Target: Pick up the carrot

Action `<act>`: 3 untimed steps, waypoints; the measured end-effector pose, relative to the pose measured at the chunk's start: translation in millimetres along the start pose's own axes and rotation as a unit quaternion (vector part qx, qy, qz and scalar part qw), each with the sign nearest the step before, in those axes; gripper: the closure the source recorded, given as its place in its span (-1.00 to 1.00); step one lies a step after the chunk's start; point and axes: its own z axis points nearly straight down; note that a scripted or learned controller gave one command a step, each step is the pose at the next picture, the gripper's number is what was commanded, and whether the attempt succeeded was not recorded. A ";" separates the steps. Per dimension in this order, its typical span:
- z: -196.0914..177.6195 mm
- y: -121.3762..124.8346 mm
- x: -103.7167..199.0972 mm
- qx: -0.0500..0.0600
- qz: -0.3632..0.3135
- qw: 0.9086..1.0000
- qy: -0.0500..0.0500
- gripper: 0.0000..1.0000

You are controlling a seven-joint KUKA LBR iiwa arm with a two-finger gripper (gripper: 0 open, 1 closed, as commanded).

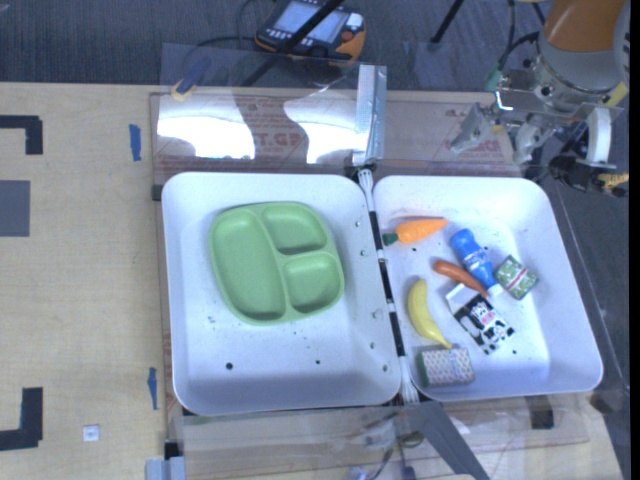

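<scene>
Camera view, arm: I saw the gripper (497, 118) up at the far right, hanging over the bench beyond the far rim of the right bin (570, 268), well apart from everything inside it.
Fingers: I read them as released, spread apart with nothing between them.
Carrot: the carrot (420, 230) lay in the far-left part of the right bin, close to the divide between the bins, its orange tip pointing right and its green end to the left.
Neighbours: just right of the carrot I noted a blue bottle (471, 256) lying at a slant, and beside that a small green carton (515, 277).
Middle of bin: a thin orange-red piece (456, 272) sat nearer than the carrot, close to the bottle's near end; I could not tell what it was.
Near side: a banana (425, 314) lay along the left part, a black-and-white packet (482, 320) to its right, and a speckled grey block (445, 366) nearest of all.
Left bin: the left bin (190, 298) held a green sectioned plate (275, 262), which I saw lying flat at its middle.
</scene>
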 end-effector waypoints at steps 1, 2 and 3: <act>138.7 2.5 5.5 0.001 -0.097 0.995 0.001 -1.00; 205.9 -7.4 4.0 0.000 -0.062 0.998 0.001 -1.00; 194.2 -5.9 5.0 -0.003 -0.062 0.998 0.001 1.00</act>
